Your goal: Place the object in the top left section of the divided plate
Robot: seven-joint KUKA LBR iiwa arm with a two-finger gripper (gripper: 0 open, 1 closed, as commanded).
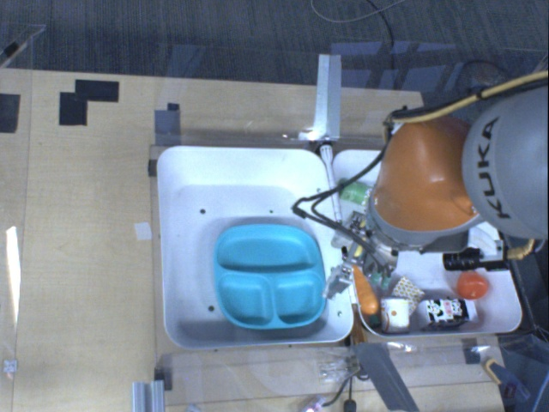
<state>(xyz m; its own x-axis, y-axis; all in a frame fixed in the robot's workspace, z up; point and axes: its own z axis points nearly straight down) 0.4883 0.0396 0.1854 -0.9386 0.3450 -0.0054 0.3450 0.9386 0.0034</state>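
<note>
Beside the blue plate (225,260), an orange object (368,297) lies top-to-bottom by the gripper (358,266), whose state is unclear

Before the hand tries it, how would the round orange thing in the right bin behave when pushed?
The round orange thing looks ball-shaped, so a push would probably make it roll, not slide. It seems small and smooth, so likely light and a bit slippery. The right bin wall nearby may stop it.

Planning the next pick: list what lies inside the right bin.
Visible: orange carrot-like piece, white cup, black-and-white toy, red ball, green item. The arm covers the rest.
</note>
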